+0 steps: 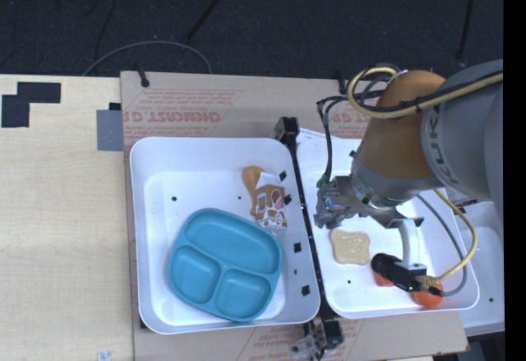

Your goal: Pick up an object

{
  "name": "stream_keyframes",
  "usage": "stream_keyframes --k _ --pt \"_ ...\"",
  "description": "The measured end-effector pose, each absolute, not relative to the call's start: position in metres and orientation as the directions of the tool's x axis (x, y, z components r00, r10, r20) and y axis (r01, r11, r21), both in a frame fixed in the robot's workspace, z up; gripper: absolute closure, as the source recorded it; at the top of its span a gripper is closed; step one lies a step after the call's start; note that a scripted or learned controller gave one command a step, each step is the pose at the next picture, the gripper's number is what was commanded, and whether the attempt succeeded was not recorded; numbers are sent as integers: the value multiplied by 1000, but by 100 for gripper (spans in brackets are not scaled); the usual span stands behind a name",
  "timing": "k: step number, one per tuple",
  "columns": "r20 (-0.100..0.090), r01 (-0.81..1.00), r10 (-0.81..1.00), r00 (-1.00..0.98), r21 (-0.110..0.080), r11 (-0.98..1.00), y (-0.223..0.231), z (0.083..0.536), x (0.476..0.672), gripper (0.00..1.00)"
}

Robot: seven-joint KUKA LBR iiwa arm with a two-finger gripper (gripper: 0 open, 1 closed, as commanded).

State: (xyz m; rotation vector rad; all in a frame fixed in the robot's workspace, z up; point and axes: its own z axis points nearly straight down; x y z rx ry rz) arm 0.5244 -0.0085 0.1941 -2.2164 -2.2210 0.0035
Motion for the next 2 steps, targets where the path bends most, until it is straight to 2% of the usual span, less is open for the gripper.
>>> stream_keyframes --k 1,2 --pt "2 1000 1000 -4 -4 4 37 195 522 100" --pt "0 1000 1000 -3 -3 3 89 215 523 100"
